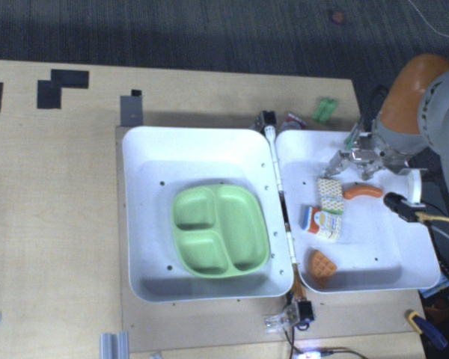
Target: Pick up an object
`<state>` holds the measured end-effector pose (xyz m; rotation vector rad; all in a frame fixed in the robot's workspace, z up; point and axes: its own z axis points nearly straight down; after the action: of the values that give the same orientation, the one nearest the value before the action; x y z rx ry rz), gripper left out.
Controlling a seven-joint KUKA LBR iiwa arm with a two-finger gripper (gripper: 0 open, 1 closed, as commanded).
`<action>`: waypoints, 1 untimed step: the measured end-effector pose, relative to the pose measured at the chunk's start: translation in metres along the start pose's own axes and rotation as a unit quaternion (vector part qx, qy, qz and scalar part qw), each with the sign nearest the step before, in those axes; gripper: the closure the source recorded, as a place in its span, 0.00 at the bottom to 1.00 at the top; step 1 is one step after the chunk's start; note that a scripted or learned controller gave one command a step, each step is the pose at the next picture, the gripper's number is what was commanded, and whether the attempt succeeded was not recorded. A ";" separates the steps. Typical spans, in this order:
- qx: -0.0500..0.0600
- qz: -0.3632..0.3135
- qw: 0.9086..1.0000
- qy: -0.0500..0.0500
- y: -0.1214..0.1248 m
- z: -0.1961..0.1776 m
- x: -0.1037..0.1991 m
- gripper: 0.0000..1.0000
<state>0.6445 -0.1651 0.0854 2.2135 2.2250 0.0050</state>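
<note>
Camera view, sausage (363,192) beside packet (330,193), carton (325,221), waffle (322,264), green tray (220,229)

Just in front of your gripper (353,164), a packet (330,194) and a sausage (362,192) lie side by side, perhaps touching. Beyond the packet a carton (323,221) abuts it, and farther on a waffle (322,264) sits near the bin (389,251) wall. The floor beyond the sausage is bare. Far across the rim, a plate (220,229) crowds the other bin (146,200).

Arm (432,103) cut off at right — green thing (325,110) blurred, perhaps a toy.
</note>
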 end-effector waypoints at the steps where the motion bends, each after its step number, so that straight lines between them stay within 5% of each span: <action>1: 0.000 0.001 1.000 0.000 -0.045 0.000 0.034 0.00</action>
<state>0.5994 -0.1313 0.0857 2.2152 2.2227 0.0051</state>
